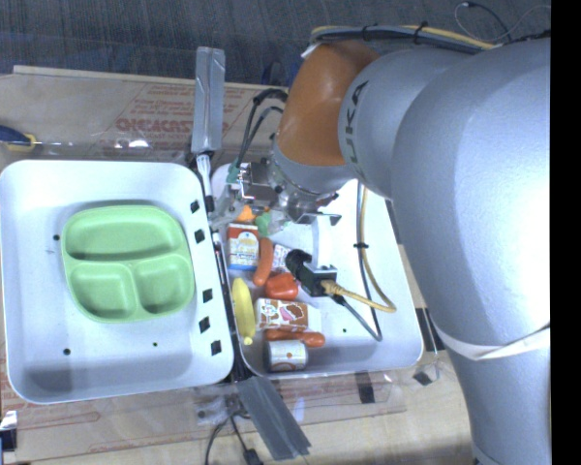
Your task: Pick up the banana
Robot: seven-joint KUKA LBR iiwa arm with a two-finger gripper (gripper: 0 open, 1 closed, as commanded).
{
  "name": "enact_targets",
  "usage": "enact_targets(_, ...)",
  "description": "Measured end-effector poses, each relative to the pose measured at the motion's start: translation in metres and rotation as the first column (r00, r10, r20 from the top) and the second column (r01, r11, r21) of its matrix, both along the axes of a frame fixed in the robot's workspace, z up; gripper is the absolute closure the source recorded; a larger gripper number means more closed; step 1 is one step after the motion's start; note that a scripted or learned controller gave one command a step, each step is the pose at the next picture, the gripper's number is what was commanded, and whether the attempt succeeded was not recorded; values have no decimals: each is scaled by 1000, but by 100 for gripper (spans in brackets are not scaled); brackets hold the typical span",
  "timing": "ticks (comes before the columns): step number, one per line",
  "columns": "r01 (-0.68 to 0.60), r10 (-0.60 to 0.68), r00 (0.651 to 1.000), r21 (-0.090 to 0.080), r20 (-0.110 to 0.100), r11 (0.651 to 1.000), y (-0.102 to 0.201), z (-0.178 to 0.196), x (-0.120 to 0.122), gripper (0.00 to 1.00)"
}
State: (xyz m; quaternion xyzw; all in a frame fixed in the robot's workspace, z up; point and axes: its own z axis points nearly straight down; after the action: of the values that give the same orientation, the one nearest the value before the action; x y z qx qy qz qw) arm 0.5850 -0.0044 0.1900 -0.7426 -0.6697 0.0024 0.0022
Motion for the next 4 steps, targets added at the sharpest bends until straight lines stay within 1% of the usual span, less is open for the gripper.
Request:
enact_targets(1,44,-44,999,0,0,999,-69,1,-19,0)
enact_targets(2,-322,322,947,2,1,947,-8,1,-50,0)
enact_targets(3,-399,399,917,3,2,917,-53,1,-75,0)
enact_targets(4,-402,402,915,2,2,915,-53,10,-74,100)
